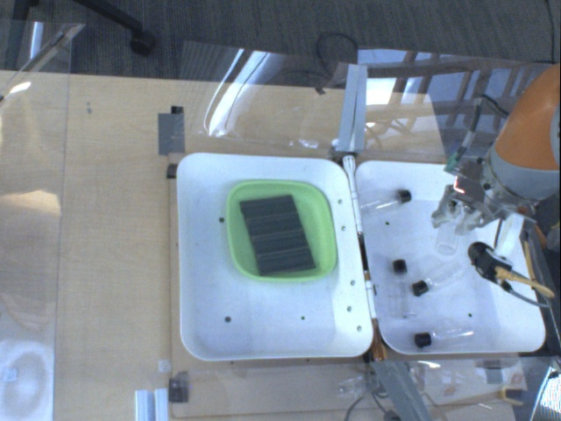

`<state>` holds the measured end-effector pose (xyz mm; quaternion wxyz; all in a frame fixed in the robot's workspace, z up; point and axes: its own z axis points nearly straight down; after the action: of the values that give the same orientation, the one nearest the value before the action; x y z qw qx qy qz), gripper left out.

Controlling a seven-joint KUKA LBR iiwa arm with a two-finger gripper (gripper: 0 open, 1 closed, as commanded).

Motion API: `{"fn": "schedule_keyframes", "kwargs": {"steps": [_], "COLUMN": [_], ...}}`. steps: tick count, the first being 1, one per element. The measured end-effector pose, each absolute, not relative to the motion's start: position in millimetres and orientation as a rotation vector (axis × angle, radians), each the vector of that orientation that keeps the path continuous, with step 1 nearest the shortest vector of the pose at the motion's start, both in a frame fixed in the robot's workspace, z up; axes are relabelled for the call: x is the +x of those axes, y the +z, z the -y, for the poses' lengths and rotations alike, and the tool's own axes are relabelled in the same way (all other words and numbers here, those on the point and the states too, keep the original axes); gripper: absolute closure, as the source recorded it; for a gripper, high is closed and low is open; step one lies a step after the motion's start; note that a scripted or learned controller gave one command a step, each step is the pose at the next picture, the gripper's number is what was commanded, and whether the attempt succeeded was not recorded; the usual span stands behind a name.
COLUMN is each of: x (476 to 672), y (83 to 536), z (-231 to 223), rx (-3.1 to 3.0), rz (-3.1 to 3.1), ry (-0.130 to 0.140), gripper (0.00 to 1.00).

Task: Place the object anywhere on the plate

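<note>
A green plate (326, 235) sits in the left bin (263, 327) with a dark grey ribbed block (277, 234) lying on it. Several clear vials with black caps lie in the right bin (517, 323): one at the back (392, 201), two near the middle (399, 267) (423, 285), and one at the front (431, 337). My gripper (460, 217) hangs over the right bin's back right part. A faint clear tube shape (447, 239) shows just under it. Whether the gripper holds that tube is unclear.
A metal divider (354, 112) stands behind the seam between the two bins. The arm's orange band (535, 130) fills the upper right. White bin floor shows around the plate in the left bin.
</note>
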<state>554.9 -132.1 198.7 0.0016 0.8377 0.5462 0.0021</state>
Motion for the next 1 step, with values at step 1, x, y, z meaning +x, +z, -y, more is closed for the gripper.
{"fn": "schedule_keyframes", "kwargs": {"steps": [1], "x": [554.9], "y": [198.8], "z": [132.2], "rx": [2.629], "rz": [-1.714], "ry": [0.007], "gripper": [0.00]}}
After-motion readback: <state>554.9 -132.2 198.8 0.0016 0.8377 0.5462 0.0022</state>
